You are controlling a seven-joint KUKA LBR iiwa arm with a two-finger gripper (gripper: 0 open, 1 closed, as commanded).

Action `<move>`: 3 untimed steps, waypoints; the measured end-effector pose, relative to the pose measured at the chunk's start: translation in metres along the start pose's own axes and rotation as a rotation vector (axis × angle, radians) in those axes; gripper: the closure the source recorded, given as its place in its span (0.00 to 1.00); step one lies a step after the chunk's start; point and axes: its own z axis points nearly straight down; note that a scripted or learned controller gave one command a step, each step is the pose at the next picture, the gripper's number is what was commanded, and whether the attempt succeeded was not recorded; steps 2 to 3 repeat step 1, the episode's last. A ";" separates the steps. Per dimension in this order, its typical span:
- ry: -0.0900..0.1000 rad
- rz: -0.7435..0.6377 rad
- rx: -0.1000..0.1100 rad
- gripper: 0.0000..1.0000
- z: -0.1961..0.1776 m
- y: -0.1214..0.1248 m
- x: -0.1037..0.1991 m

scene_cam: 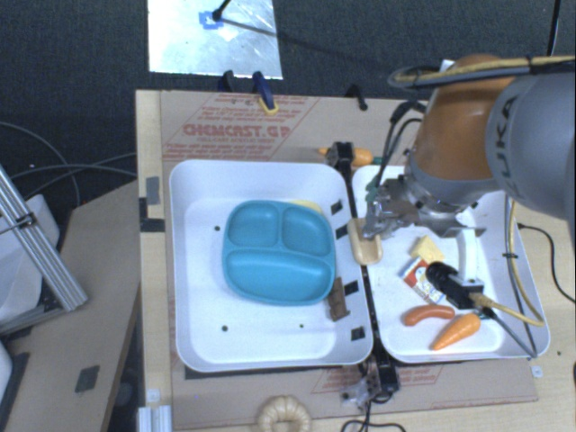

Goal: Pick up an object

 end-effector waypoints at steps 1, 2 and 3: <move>-0.001 0.004 0.003 1.00 0.020 0.004 0.001; -0.001 0.004 0.003 1.00 0.020 0.004 0.001; -0.001 0.004 0.003 1.00 0.020 0.004 0.001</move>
